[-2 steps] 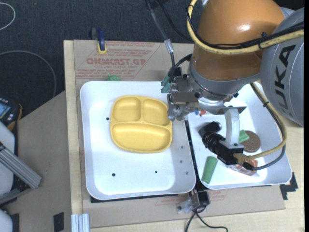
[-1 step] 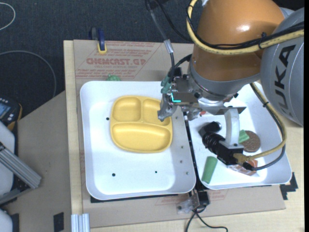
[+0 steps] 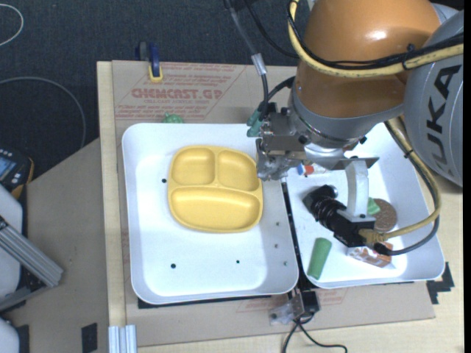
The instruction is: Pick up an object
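So far nothing looks lifted. The arm (image 3: 360, 57) leans in from three o'clock, and its pincer (image 3: 272, 162) sits low over the ridge where the left bin (image 3: 147, 234) and the right bin (image 3: 421, 252) meet, towards the twelve o'clock end of that ridge. The bulky wrist covers its tip, so I cannot tell whether it is open or closed, or whether it has hold of anything.

The likely things to take all lie flat. A yellow divided plate (image 3: 215, 190) is in the left bin, its three o'clock edge just beside the pincer. In the right bin a green cylinder (image 3: 319, 257) lies at about seven o'clock and a brown disc (image 3: 384, 213) nearer the middle. By my reckoning the whole grasp and lift are left to do.

Room is tight where the pincer sits, hemmed by both bin walls and the plate's rim. The left bin has open floor from five round to seven o'clock. The right bin is crowded under the arm.
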`<act>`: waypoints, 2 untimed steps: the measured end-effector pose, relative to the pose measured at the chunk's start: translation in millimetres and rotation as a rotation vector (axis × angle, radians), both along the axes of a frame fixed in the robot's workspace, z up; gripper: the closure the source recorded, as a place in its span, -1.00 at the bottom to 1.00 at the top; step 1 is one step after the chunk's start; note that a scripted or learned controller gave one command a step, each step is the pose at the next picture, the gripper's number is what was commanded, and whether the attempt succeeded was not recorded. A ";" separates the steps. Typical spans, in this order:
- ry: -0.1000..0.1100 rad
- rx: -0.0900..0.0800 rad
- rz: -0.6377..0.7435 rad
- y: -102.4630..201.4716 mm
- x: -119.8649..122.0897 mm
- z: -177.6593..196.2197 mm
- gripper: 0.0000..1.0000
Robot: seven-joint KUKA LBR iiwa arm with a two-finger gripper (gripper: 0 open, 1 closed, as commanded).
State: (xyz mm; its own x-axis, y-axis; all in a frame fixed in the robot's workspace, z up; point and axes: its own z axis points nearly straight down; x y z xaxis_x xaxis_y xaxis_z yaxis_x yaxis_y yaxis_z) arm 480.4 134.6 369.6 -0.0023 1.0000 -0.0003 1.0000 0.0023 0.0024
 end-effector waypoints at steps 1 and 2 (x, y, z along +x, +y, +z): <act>-0.002 0.000 0.001 0.6 0.5 10.3 1.00; -0.004 0.000 0.001 1.1 1.0 20.5 1.00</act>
State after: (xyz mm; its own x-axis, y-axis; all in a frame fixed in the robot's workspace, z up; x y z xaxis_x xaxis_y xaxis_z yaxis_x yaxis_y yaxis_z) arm 481.4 135.7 390.1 -0.0036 1.0000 -0.0001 1.0000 0.0036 0.0069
